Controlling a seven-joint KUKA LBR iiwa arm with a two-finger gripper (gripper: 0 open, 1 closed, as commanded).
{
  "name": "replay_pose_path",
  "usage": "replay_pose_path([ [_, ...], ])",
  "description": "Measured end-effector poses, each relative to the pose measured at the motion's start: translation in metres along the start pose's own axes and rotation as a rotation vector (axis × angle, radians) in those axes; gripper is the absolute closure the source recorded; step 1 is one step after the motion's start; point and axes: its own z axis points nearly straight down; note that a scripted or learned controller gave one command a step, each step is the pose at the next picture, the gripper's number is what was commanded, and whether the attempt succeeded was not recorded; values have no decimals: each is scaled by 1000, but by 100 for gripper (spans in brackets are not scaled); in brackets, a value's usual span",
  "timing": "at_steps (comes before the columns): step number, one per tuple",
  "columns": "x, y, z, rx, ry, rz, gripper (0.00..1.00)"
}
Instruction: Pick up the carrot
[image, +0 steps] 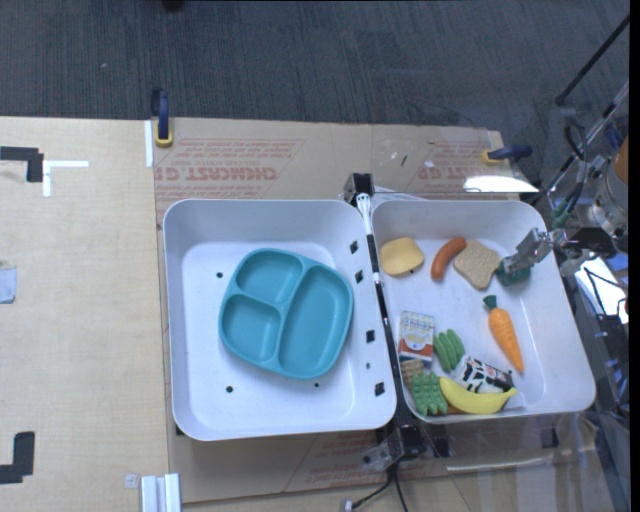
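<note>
Carrot (505, 337) lies in the right bin (560, 330), green top pointing up-view, tip down-view, near the bin's right wall. End effector (520, 262) sits above the carrot's leafy end, apart from it, beside the bread slice (477, 264); cannot tell its state. Left of the carrot: green peas (449, 349) and a small carton (417, 335). Below the carrot: banana (476, 399), touching a black-and-white toy (487, 376). Sausage (448, 257) left of the bread
</note>
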Motion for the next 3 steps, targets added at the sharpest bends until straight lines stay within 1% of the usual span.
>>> replay_pose_path([
  [1, 4, -9, 93, 0, 1, -30, 0],
  [2, -16, 6, 182, -1, 1, 27, 0],
  [3, -16, 7, 173, -1, 0, 32, 100],
])
